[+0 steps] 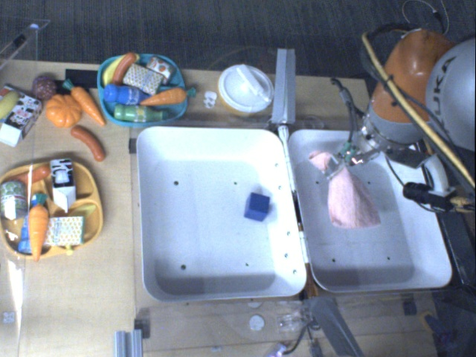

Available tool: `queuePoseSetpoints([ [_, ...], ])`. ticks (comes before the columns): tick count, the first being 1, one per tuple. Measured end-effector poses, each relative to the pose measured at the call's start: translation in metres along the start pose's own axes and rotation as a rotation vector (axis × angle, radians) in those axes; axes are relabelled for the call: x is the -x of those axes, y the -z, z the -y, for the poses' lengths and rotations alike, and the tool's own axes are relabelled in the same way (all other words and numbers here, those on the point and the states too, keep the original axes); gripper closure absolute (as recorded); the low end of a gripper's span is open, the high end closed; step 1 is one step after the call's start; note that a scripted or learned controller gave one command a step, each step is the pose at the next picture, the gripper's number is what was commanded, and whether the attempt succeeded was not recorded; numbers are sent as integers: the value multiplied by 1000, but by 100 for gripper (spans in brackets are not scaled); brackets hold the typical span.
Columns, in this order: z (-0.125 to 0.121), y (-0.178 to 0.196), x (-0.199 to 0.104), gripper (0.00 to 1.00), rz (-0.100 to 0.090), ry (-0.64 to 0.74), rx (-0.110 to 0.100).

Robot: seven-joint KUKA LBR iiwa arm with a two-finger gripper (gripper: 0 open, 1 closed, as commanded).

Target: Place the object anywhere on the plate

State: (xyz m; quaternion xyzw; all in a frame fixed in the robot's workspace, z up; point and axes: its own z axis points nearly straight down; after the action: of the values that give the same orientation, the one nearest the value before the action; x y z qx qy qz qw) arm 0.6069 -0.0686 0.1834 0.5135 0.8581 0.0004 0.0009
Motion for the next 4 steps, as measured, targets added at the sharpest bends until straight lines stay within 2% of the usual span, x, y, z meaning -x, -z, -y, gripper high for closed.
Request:
queuePoseSetpoints([
  [1, -3, 41, 0, 100, 0, 8, 1],
  [2, -39, 36, -37, 100, 1, 412, 3],
  [3, -59, 41, -85, 100, 0, 814, 3],
  [4, -91, 32, -131, 100, 2, 1081, 5],
])
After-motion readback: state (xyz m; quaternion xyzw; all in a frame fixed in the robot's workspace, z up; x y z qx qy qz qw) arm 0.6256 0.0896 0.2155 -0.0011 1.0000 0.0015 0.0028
